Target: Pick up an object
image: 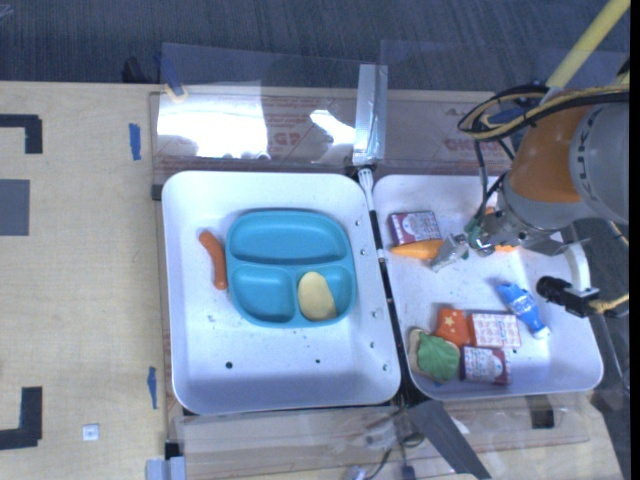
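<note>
Orange carrot: the carrot lies in the right bin, near its left wall, just below a dark red packet; it looks the likeliest target, since the jaws hover just beside its right end.
Jaws state: too small and blurred to judge; I cannot tell how wide they stand, and nothing is visibly held in them.
Miss risk: the carrot is narrow and rounded, so a descent slightly off line could close on air or nudge it away toward the bin wall.
Crowding risk: the red packet touches or nearly touches the carrot, so the close could catch its edge instead.
Other clutter: a blue bottle sits near the arm, while a green cloth-like lump and small cartons lie along the front; these are well apart from the carrot.
Left bin: the left bin holds a blue divided tray with a yellow lemon-like piece and an orange sausage beside it; no trouble from there.
</note>
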Robot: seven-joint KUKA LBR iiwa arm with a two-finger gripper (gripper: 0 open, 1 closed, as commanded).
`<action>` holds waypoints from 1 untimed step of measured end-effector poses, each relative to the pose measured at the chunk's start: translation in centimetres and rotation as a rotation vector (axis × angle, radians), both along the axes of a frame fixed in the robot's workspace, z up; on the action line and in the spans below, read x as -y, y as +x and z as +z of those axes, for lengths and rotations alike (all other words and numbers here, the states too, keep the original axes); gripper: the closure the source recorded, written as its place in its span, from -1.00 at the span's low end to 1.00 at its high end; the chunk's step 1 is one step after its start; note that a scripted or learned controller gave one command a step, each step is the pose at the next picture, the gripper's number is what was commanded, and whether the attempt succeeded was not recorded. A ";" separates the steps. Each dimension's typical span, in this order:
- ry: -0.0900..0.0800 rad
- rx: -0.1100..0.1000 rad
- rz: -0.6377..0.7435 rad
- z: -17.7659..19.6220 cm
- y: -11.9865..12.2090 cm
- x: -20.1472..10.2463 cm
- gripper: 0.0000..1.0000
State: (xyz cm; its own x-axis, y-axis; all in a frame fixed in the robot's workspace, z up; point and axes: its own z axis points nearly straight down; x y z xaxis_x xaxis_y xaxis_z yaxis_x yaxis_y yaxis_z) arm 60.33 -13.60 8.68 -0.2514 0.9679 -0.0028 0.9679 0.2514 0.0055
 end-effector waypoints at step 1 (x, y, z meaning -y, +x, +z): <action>0.002 -0.002 0.024 0.0 4.0 -3.6 -1.00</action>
